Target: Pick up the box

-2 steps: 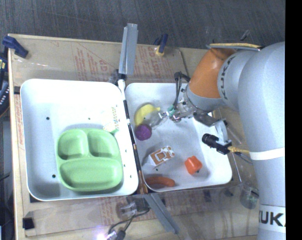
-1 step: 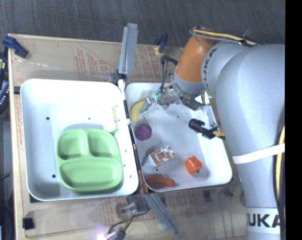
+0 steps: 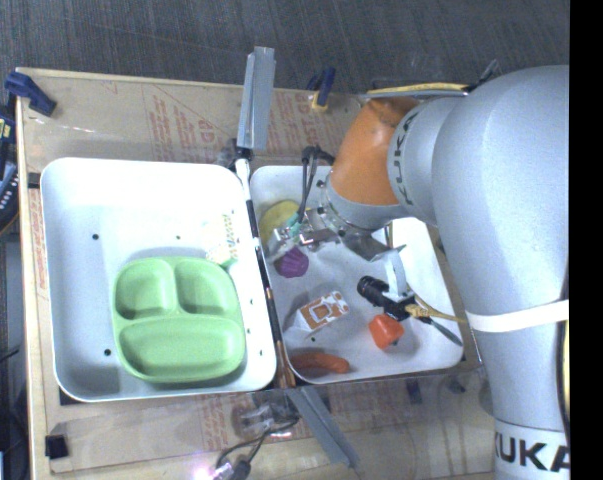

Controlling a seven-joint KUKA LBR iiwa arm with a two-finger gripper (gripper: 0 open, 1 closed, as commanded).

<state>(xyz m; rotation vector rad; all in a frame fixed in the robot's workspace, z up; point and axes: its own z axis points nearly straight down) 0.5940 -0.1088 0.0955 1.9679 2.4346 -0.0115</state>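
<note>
Small brown-and-white printed box (image 3: 323, 311) flat in right white bin (image 3: 436, 363) — print unreadable, gripper (image 3: 293, 234) above purple object (image 3: 293, 262), finger state unclear, "KUKA" on grey arm (image 3: 511, 268) base

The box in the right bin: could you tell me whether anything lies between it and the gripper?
Yes. A small purple object lies between the gripper and the box, nearer the gripper; the rest is bare bin floor.
</note>
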